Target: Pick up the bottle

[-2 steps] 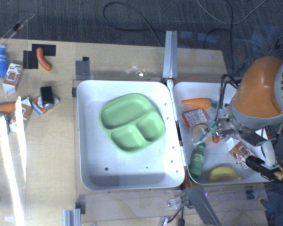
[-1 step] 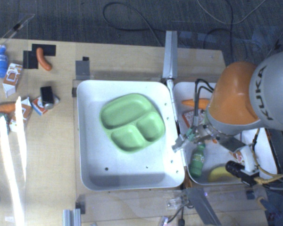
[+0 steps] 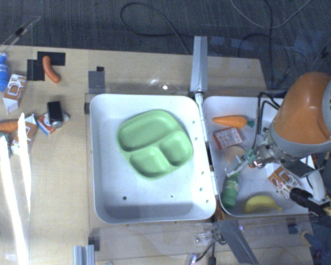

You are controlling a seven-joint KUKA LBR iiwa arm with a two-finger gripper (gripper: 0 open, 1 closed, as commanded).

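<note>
The green bottle (image 3: 230, 187) lies in the right bin (image 3: 209, 148) at the lower centre-right of the frame, close against the bin's left wall and near its bottom edge, with its neck tilted up and to the right. A banana (image 3: 262, 203) lies just beside it along the bottom wall, and a carrot (image 3: 230, 121) and a red-and-white packet (image 3: 228, 138) take up the upper part of the bin, so little open floor is left around the bottle. The gripper (image 3: 249, 160) sits just above the bottle's neck, its fingers near the cap; whether they are open or closed I cannot tell, and the bottle is not visibly between them. The arm (image 3: 300, 115) covers the bin's right half. The left bin (image 3: 102, 148) holds a green divided tray (image 3: 154, 142), with bare floor around it. Small items are scattered on the wooden surface (image 3: 60, 164) at far left.
</note>
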